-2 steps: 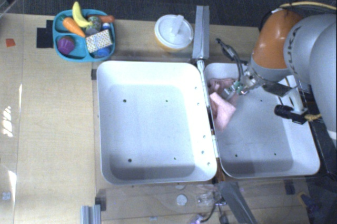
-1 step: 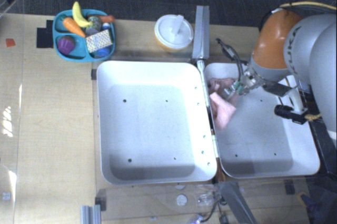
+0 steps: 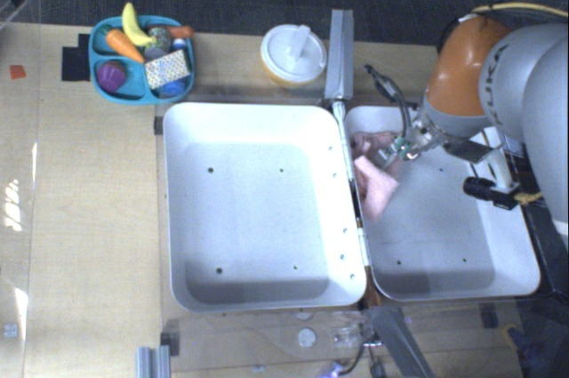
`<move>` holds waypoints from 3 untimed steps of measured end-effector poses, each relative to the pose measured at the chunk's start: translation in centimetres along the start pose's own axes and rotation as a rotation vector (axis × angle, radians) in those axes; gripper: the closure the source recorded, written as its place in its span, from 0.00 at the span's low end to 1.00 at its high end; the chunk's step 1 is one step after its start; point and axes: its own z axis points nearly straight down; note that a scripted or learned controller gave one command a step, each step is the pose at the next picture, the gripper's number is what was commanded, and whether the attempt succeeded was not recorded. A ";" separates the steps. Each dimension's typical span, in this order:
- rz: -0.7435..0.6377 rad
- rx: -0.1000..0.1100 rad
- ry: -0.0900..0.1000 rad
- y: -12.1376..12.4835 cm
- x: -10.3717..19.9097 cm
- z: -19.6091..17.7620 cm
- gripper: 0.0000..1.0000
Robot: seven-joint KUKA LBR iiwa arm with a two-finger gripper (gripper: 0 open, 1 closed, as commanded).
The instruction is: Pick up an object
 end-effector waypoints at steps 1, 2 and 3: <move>0.000 0.000 0.000 0.0 0.0 0.0 0.00; 0.025 0.002 0.002 3.7 -1.4 -9.5 0.00; 0.092 0.009 0.008 2.2 -2.9 -0.8 0.00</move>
